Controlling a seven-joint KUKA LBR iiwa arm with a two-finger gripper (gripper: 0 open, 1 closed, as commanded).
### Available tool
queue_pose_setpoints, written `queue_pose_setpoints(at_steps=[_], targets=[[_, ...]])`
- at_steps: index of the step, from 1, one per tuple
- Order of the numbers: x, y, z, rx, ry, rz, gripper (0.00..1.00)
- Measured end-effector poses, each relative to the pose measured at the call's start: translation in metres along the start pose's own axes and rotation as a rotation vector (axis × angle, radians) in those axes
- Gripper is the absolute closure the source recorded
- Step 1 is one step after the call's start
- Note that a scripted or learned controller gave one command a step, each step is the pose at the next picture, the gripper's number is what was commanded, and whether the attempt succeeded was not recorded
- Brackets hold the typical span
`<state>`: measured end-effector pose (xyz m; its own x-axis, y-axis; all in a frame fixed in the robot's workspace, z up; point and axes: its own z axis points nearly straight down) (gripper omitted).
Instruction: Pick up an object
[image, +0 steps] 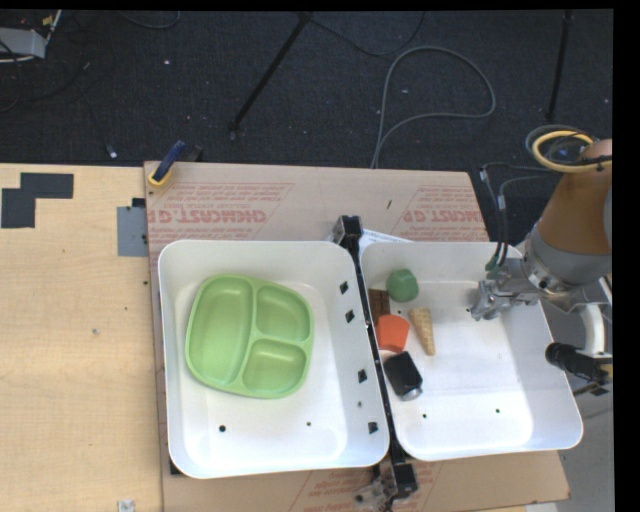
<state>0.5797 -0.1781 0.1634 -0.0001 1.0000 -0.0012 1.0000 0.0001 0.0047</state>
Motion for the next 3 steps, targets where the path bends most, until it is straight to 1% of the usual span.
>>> queue_pose_setpoints(at_steps=[1,2,3], targets=[[-0.001,-0.009,-0.051,0.001,0.000,0.000,1.00],[0.007,-0.008,-0.097,0.001,0.000,-0.001,1.00],[0.068,0.003,-0.093,0.005,0.002,-0.004,1.00]])
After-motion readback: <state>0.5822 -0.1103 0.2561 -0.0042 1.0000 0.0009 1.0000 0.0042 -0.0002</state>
